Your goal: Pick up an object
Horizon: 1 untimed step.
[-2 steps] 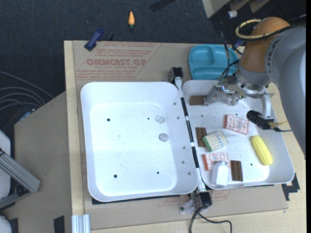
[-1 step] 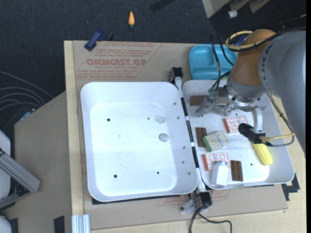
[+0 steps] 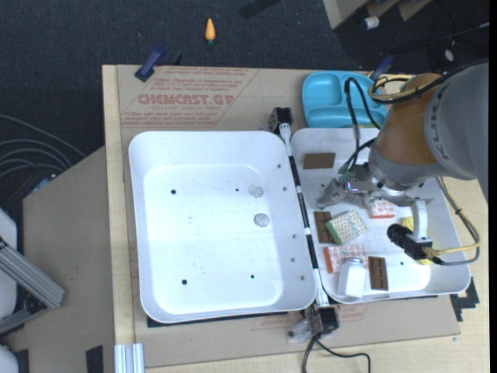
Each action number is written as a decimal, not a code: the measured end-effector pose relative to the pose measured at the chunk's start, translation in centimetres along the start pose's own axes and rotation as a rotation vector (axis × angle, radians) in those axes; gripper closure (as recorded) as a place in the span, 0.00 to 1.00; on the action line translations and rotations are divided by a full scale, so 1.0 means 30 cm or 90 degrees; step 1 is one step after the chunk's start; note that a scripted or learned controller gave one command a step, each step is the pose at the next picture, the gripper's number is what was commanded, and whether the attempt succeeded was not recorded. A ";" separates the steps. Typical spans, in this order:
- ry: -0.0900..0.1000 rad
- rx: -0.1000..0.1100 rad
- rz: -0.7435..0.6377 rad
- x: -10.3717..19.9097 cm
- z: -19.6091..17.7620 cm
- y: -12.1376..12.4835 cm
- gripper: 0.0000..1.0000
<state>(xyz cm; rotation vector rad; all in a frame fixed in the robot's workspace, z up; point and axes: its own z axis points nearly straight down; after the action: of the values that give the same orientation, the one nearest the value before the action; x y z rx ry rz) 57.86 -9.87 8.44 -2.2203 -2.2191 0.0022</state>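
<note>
The arm (image 3: 435, 130) reaches in over the right bin (image 3: 446, 282), which sits toward the right edge of the bench (image 3: 116, 208) and holds all the loose objects; its wrist hangs low above the bin's middle, probably to start a pick. The gripper (image 3: 347, 186) points toward the bin's left wall, with a brown card (image 3: 318, 161) just beyond it. Whether the jaws are spread or pressed together cannot be told (the metal parts blur into the clutter), and nothing is seen between them.

Candidate objects lie flat below the gripper:
- a patterned green-and-white packet (image 3: 346, 226), soft-looking;
- a red-and-white wrapper (image 3: 344, 256);
- a white bottle (image 3: 353, 279), rounded and smooth;
- a dark brown bar (image 3: 377, 273), rigid and rectangular.

The left bin (image 3: 155, 154) is glossy moulded plastic with rounded corners. A blue tray (image 3: 330, 99) rests at the bench's far edge.
</note>
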 end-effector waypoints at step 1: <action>-0.001 -0.003 -0.001 0.017 -0.001 0.096 0.00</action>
<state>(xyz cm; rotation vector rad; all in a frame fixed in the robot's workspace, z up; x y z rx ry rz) 60.73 -9.34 8.46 -2.2218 -2.2224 -0.0014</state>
